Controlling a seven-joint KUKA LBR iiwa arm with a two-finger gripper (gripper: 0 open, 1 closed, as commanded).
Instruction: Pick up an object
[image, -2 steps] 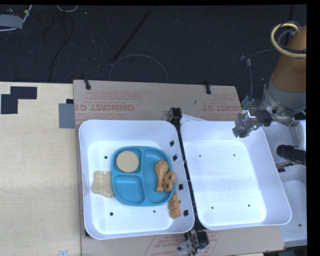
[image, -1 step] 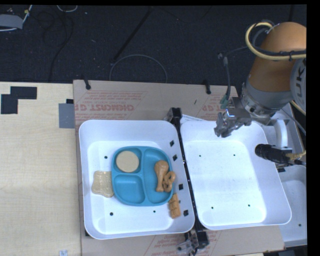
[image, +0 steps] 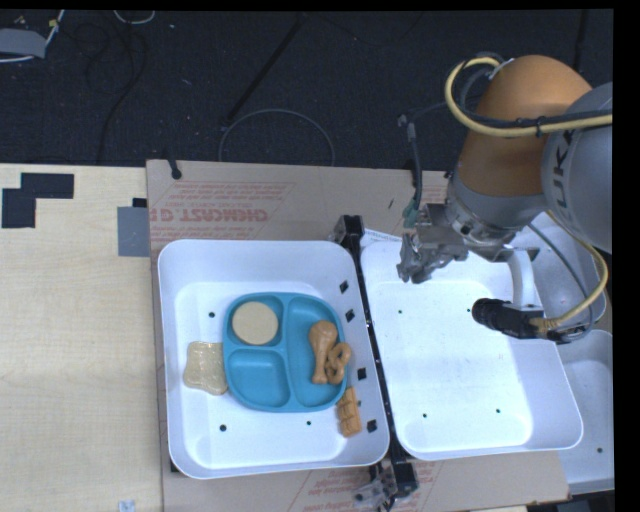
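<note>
- The gripper (image: 413, 268) hangs over the upper left corner of the right bin (image: 470, 420); nothing shows beneath it, and its state cannot be told.
- Candidate objects lie in the left bin (image: 185, 440): a blue divided tray (image: 270, 385) carrying a round cracker (image: 254, 322) and a pretzel-like piece (image: 328, 352).
- A pale biscuit (image: 206, 367) touches the tray's left edge; a small brown piece (image: 348, 412) lies beside its lower right.
- The cardboard (image: 230, 200) beneath both bins bears red, upside-down lettering, not reliably readable.

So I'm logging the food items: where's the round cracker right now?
The round cracker lies in the blue tray's upper-left compartment, in the left bin, left of the pretzel.
</note>
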